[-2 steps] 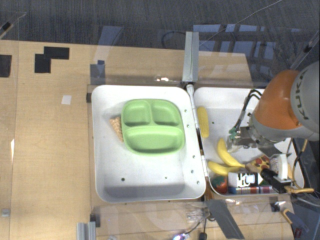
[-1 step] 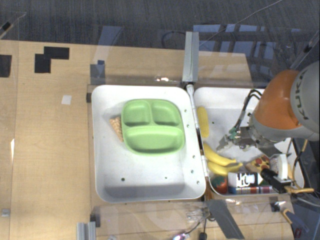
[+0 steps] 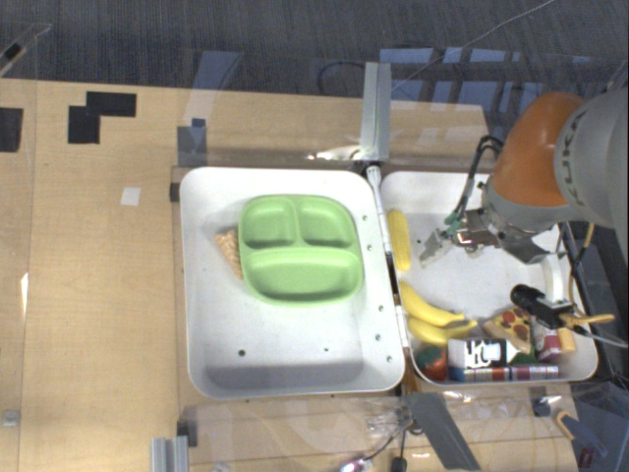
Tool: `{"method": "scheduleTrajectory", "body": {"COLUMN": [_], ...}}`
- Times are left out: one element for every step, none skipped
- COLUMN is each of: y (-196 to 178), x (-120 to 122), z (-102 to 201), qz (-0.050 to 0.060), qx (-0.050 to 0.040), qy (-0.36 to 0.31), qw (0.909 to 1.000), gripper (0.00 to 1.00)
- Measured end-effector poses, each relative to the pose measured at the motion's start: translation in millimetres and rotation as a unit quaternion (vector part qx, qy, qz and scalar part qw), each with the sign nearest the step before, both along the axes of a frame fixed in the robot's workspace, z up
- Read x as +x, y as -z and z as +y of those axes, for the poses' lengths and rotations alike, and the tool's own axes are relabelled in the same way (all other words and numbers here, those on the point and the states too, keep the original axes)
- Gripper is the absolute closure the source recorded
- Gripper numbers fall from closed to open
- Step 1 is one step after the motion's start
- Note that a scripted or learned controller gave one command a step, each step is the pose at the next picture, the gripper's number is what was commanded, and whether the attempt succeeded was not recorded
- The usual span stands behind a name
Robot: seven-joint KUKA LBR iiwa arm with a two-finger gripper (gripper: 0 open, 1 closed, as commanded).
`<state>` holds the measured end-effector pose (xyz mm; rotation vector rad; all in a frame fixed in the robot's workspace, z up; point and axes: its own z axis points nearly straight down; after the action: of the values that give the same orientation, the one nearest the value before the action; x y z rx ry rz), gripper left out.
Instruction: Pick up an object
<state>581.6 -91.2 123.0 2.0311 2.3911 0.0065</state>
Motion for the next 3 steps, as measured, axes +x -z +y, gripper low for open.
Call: {"method": "scheduleTrajectory", "body": {"y": [32, 34, 34], "x": [52, 90, 90], "z": [-4, -5, 1], "qz": [-0.002, -0.001, -0.002], "qx": [-0.001, -0.001, -0.0015], "qy": [-0.016, -0.022, -0.013], "qw": [0.9999, 0.9997, 0.9999], "gripper": [0.0, 0.0, 0.0]}}
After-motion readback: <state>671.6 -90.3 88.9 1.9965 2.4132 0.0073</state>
